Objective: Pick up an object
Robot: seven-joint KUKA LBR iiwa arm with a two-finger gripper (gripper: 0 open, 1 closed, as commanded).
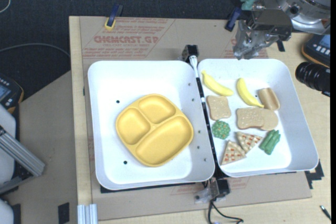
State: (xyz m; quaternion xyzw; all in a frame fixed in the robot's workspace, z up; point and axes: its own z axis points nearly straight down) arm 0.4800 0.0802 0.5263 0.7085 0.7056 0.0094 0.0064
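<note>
**Over the far rim of the right bin, nothing between my fingers**

My gripper (245, 51) hangs in the upper right of the frame, just past the far rim of the right bin (300, 128), metal fingers pointing down and set close together with nothing between them.

Both bins are shallow, smooth white plastic with rounded corners. The left bin (100, 113) holds a glossy yellow tray (154, 129) with three hollows, turned at a slant; bare white floor rings it on every side.

The right bin is crowded with toy food. Two yellow bananas lie nearest me: the left banana (217, 85), curved, its long axis running from upper left to lower right, and the right banana (247, 92), steeper, tip toward the lower right, touching a tan bun (269, 98). Below them sit two flat bread slices, the small slice (218, 107) and the wide slice (255, 119). A knobbly green broccoli (221, 129), two triangular pizza slices (240, 146) and ridged green beans (270, 141) fill the near part.

Open floor remains along the right wall and the far edge. The bins rest on a brown cardboard sheet (131, 39) on the bench.
</note>
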